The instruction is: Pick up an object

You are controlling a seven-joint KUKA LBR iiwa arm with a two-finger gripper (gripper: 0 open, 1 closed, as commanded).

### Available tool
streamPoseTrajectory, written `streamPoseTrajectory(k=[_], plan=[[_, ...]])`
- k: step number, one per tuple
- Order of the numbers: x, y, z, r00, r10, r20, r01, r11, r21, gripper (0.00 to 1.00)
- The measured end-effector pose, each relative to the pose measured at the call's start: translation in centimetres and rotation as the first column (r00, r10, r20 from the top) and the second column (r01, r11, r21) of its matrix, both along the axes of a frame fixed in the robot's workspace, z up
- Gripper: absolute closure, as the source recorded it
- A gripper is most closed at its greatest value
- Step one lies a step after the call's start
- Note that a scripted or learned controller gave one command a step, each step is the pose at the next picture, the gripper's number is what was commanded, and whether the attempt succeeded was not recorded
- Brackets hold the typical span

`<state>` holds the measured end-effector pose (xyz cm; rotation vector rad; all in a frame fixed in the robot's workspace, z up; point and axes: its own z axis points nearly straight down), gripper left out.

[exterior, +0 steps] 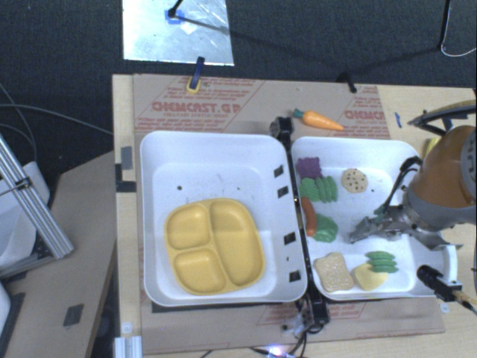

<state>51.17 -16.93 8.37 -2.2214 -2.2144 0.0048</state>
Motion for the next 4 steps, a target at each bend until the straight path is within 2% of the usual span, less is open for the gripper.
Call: streamPoseTrajectory(k=[1,2,3,4], plan=[[-0.9,-3.9,0.1,1.0,0.001,0.008,0.0,1.0,-0.003,0.0],[-0.7,-3.7,1.2,1.0,0.005,0.01,-0.005,1.0,-0.003,1.0],[-2.6,-1.0,0.0,1.0,0.007,0.006,-0.007,1.0,-0.001,1.0],[-2.5,0.3,0.1,1.0,0.008,0.007,-0.008,1.0,-0.002,1.0]])
